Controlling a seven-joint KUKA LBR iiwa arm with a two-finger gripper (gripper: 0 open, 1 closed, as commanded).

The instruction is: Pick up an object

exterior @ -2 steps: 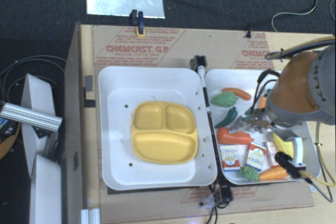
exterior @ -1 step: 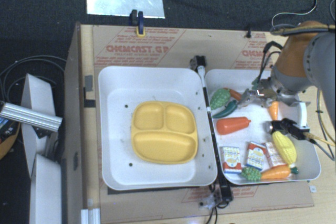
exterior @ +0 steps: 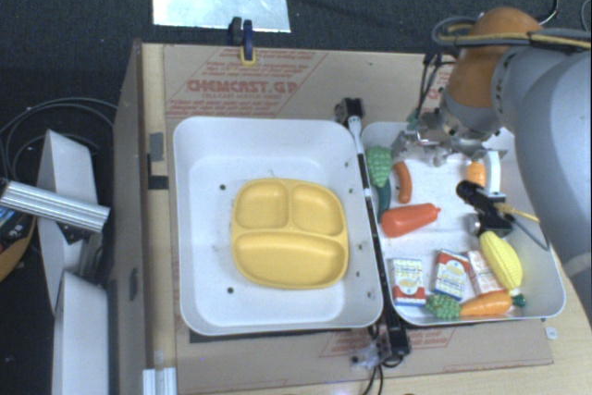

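Observation:
The right bin (exterior: 546, 291) holds toy food. A leafy green piece (exterior: 377, 167) lies along its left wall, with a small orange sausage (exterior: 402, 182) beside it and a red-orange pepper (exterior: 408, 218) below. A yellow corn cob (exterior: 500, 260), an orange carrot (exterior: 484, 302), two small cartons (exterior: 409, 280) (exterior: 451, 274) and a green sprig (exterior: 444, 308) fill the near end. My gripper (exterior: 424, 141) hangs over the bin's far end, just above and to the right of the sausage. Nothing can be seen held in it.
The left bin (exterior: 199, 199) carries a yellow divided plate (exterior: 289, 231). A small orange piece (exterior: 475, 173) lies near the right bin's right wall, under the arm. The grey arm with its orange band (exterior: 481, 60) covers the far right corner.

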